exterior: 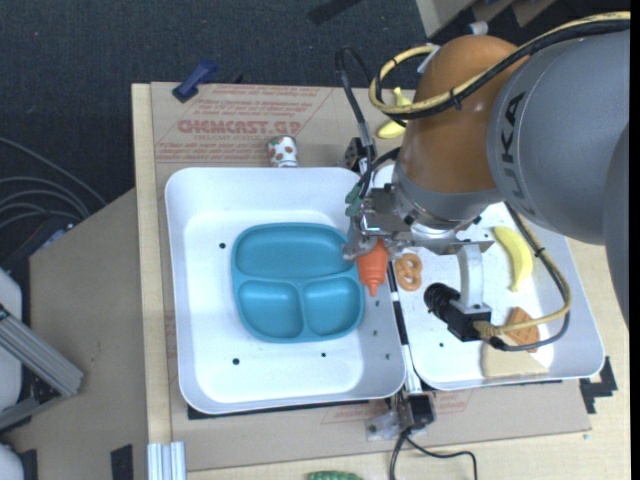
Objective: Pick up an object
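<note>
Hidden: much of the right bin (575,353) is covered by the arm | Gripper (366,236): at frame centre, jaws closed on the carrot's top | Carrot (373,268): orange toy, long axis near vertical, tip pointing down, over the divide beside the blue sectioned plate (295,280) | Banana (516,256): partly seen, right.

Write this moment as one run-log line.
arm: over bins' shared edge | pincer: above carrot, grip unclear | left bin: blue tray | right bin: banana, pretzel
</note>
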{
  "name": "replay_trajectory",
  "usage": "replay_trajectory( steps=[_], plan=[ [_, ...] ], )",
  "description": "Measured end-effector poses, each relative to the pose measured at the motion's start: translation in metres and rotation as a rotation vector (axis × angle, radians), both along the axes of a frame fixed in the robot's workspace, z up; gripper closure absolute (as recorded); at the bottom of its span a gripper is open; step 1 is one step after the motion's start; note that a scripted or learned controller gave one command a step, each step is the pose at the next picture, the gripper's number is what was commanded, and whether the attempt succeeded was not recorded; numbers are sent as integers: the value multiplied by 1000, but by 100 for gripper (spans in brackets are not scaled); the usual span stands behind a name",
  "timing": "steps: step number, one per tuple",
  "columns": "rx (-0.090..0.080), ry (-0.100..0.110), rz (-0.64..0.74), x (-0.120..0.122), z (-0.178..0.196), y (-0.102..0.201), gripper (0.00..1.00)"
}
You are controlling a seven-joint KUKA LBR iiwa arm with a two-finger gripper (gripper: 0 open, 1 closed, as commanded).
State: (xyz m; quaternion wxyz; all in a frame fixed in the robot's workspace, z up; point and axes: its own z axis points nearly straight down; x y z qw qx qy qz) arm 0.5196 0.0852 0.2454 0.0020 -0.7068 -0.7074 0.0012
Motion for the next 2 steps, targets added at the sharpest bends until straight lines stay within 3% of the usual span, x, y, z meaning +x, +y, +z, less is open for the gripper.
replay_trajectory(
  steps=[1,2],
  plan=[
    [-1,-1,-2,-28,12,-71,100],
    [-2,-5,-1,48,6,-110,100]
  ],
)
